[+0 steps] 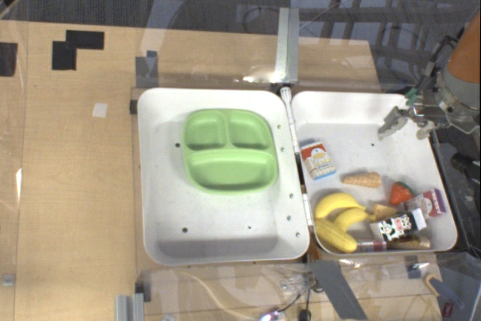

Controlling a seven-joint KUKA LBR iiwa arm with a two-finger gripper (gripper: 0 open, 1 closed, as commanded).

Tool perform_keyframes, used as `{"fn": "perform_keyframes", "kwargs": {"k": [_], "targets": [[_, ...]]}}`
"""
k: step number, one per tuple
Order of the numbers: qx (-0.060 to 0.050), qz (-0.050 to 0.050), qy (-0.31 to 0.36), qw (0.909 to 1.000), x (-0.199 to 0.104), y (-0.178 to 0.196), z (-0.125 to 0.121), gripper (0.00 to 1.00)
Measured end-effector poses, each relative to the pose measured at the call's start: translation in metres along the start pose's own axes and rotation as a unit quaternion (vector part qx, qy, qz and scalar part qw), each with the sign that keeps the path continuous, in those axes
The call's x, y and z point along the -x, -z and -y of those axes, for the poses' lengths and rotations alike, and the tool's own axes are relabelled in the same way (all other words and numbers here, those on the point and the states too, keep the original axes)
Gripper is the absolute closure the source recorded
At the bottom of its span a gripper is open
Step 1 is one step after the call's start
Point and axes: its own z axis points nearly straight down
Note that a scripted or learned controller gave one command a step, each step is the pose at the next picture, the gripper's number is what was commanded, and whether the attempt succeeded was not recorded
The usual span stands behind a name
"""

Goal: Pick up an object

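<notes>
From the camera up above, I see two white bins side by side on the desk. The left bin (161, 237) has a green plate (229, 149) with three parts in it. The right bin (353, 113) has the toys — a bunch of yellow bananas (338, 218), a small red and white box (319, 160), a little carrot (362, 179), a strawberry (400, 192), a black and white carton (398, 225) and a pink packet (431, 202). They all sit in the near half of that bin, close together.

The arm comes in from the right. Its end effector (406, 119) hangs over the far right part of the right bin, with nothing in it. I cannot tell if it is open or closed — it is too small and blurry.

I think the pick has not begun yet. Next, the arm needs to go toward the toys and down onto one of them. The small box or the carrot looks easiest, since each lies a bit apart from the pile.
</notes>
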Motion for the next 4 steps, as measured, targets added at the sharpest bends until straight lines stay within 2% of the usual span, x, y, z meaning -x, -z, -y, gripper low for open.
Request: {"fn": "perform_keyframes", "kwargs": {"k": [1, 2, 3, 4], "targets": [[-0.001, -0.001, -0.118, 0.9930, -0.039, -0.063, 0.014, 0.00], [0.003, 0.000, -0.053, 0.9986, -0.085, -0.111, -0.041, 0.00], [0.004, 0.000, -0.052, 0.9986, -0.081, -0.111, -0.025, 0.00], [0.004, 0.000, -0.052, 0.9986, -0.081, -0.111, -0.025, 0.00]]}}
